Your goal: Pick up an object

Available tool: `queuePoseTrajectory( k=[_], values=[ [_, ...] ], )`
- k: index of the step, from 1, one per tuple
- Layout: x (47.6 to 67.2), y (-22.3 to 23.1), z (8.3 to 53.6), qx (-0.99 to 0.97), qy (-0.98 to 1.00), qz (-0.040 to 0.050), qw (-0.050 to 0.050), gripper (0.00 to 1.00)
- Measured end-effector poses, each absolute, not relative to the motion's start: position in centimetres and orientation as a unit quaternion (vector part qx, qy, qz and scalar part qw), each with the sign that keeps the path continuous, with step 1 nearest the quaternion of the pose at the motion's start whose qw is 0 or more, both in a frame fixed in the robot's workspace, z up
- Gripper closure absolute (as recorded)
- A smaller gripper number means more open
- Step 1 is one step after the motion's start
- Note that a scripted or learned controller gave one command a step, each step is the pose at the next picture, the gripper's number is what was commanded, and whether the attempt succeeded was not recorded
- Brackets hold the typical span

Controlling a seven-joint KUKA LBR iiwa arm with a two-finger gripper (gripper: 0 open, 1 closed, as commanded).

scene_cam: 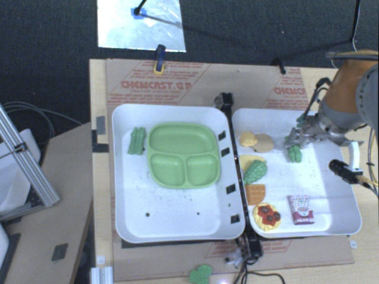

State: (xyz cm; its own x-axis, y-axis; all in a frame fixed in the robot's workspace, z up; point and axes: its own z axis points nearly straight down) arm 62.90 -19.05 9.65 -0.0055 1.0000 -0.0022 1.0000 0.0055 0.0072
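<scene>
One arm (349,93) reaches down-left, gripper (294,142) just above a green toy (294,154).

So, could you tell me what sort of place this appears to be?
Probably a robotics lab bench for grasping trials: a robot arm reaches over two white bins, with toy food such as a pizza slice and a green divided plate.

Foil sheet (141,15) on dark carpet beyond bench.

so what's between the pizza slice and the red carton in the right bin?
Nothing: in the camera view bare white bin floor separates the pizza slice from the red carton.
</scene>
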Motion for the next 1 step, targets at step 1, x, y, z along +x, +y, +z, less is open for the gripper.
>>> queuePoseTrajectory(
  k=[1],
  values=[
    [63.6, -12.42, 17.42, 0.703, 0.711, 0.0036, 0.003, 1.0]
  ],
)
